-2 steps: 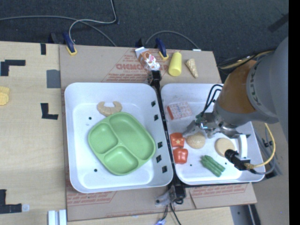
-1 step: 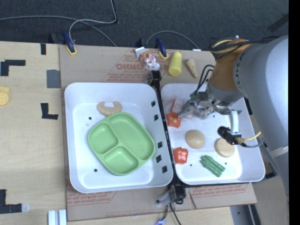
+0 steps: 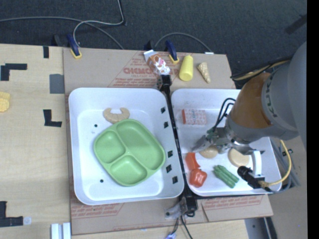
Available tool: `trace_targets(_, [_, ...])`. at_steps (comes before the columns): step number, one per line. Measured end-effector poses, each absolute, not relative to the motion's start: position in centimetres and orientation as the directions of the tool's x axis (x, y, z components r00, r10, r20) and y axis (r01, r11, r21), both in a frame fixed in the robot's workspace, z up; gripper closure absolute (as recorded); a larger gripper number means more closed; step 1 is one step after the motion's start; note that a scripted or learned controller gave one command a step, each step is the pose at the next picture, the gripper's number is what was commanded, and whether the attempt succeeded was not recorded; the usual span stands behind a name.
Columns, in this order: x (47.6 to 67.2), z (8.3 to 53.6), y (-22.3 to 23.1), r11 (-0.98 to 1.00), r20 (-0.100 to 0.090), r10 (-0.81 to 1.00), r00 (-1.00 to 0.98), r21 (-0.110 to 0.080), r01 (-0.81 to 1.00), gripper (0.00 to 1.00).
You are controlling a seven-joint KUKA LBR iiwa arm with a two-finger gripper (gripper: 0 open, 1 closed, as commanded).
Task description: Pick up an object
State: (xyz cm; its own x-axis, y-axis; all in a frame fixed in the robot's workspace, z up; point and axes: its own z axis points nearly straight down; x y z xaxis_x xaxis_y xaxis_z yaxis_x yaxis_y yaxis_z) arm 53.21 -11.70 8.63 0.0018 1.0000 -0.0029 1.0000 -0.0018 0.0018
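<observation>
In the right bin (image 3: 199,96) my gripper (image 3: 211,142) reaches down from the right, its tip over a tan rounded food piece (image 3: 208,152). A round beige piece (image 3: 239,158) lies just right of it. A green bean pod (image 3: 226,176) rests near the bin's front. An orange carrot piece (image 3: 191,160) and a red pepper piece (image 3: 198,178) lie at the front left. A pink-and-white packet (image 3: 193,116) lies toward the back. The arm's wrist hides how the fingers stand.
The left bin (image 3: 79,103) holds a green divided plate (image 3: 129,152) and a tan pretzel-shaped piece (image 3: 116,115). Behind the bins lie a yellow bottle (image 3: 186,67), a cone (image 3: 204,71) and a small carton (image 3: 157,62). Cables run at the bench's rear.
</observation>
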Motion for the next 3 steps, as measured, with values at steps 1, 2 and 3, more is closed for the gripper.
trace_targets(1, [60.4, 8.6, -9.9, 0.002, -0.001, 1.0, -0.002, 0.006, 1.0, 0.0])
trace_targets(2, [53.8, 8.6, -10.0, 0.0, -0.002, 1.0, 0.0, 0.004, 1.0, 0.0])
trace_targets(3, [53.8, 9.6, -10.1, 0.0, -0.002, 1.0, 0.0, 0.004, 1.0, 1.0])
